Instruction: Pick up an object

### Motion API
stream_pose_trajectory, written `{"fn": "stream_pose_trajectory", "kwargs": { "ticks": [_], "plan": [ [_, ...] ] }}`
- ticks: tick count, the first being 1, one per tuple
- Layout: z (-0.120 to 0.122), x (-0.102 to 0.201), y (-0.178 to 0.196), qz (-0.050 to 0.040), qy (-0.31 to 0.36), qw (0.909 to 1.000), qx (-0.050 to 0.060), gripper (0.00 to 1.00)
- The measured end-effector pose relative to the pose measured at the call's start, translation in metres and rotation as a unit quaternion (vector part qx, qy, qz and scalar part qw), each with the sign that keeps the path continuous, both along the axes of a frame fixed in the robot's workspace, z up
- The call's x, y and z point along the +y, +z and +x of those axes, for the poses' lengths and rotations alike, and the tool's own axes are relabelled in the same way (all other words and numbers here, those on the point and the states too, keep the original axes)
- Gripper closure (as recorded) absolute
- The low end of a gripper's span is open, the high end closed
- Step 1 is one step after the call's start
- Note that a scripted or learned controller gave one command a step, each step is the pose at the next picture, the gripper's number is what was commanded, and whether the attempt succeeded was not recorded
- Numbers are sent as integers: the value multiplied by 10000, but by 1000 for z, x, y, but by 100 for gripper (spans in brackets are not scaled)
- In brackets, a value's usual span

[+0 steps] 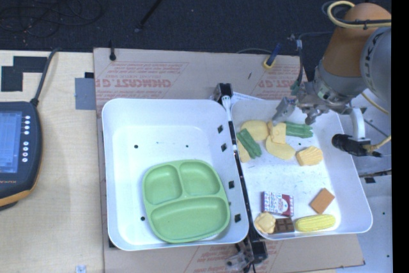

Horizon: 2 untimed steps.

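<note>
The right bin (358,201) holds several toy foods. At its far end lie yellow pieces (280,149), a green bean (299,131), a dark green pickle (249,142) and a yellow-orange block (309,155). Toward the near end are an orange block (322,201), a corn cob (315,222), a red-and-white box (277,203), a yellow lump (265,222) and a brown piece (284,225). My gripper (296,114) hangs over the bin's far edge, just above the green bean. It is open, its fingers spread, with nothing between them.
The left bin (128,137) holds a green divided plate (185,200). A ridge (229,144) separates the two bins. A teach pendant (16,150) lies at the bench's left. The arm (348,54) enters from the upper right.
</note>
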<state>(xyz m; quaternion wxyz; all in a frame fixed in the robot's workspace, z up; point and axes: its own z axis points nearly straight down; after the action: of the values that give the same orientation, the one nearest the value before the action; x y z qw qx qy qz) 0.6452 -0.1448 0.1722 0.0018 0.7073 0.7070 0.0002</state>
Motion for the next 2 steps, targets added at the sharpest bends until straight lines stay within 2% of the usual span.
{"fn": "stream_pose_trajectory", "kwargs": {
  "ticks": [1,2],
  "plan": [
    [-1,10,-87,16,18,10000,30,0],
    [-2,9,-75,17,12,10000,68,100]
  ]
}}
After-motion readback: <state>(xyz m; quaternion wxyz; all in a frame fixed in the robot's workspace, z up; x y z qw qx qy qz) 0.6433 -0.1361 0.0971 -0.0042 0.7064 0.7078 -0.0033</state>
